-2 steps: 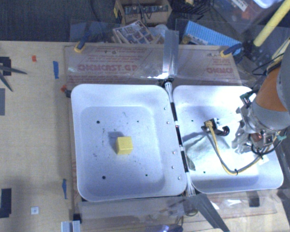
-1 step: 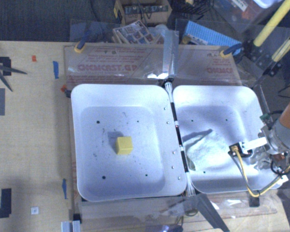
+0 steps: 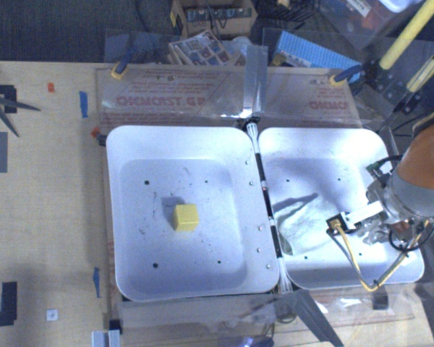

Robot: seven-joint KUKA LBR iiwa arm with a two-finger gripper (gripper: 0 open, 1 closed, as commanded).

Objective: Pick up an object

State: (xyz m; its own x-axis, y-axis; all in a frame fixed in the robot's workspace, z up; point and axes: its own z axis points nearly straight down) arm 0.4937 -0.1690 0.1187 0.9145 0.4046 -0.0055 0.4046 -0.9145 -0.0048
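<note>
A yellow block lies in the left bin, which is white with a greyish floor marked by small dark dots and faint grey smudges. The right bin is white too, with a pale bluish cast and grey shadows. The tabletop is light tan wood, bearing short blue strips and a small orange mark. The arm shows an orange band over grey. A yellow cable loops below it. Behind the bins stands a clear panel with faded red lettering.

One fixed cam above bench, slanted down on both bins, mid-range.
</note>
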